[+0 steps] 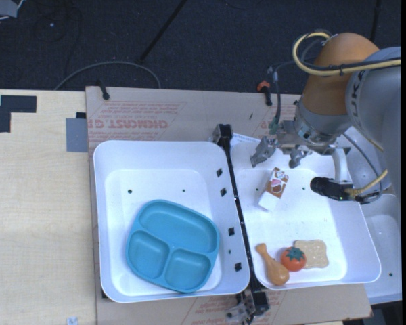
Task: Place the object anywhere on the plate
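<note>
A blue plate (172, 245) with three compartments lies in the left bin (115, 181). In the right bin (355, 249) a small white carton (274, 189) with a brown and red label lies near the middle. My gripper (279, 154) hangs just above and behind the carton, its two grey fingers (260, 153) spread to either side, open, with nothing between them. A chicken drumstick (273, 264), a tomato (292, 258) and a slice of toast (313, 252) lie at the front of the right bin.
A black divider strip (231, 202) runs between the two bins. The grey arm with its orange band (335, 73) fills the upper right. A black handle-like part (331, 188) sticks out at the right bin's right side.
</note>
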You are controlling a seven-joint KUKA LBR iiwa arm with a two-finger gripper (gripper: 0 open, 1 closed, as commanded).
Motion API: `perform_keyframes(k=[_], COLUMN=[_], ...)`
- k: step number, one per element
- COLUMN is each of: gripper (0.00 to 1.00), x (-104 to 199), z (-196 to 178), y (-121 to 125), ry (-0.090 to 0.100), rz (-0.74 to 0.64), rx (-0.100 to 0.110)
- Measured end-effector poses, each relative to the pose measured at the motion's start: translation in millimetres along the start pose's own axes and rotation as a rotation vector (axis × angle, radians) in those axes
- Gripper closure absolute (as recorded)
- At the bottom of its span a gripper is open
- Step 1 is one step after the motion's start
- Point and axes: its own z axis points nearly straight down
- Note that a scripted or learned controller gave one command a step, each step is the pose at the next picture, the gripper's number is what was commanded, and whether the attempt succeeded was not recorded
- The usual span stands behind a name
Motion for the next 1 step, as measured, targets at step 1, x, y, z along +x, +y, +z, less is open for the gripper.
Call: perform_keyframes(k=[1], gripper=[0.00], x=[-0.6], z=[46.1], y=[-7.5], ry=[0.001], rz=[0.001], rx=[0.001])
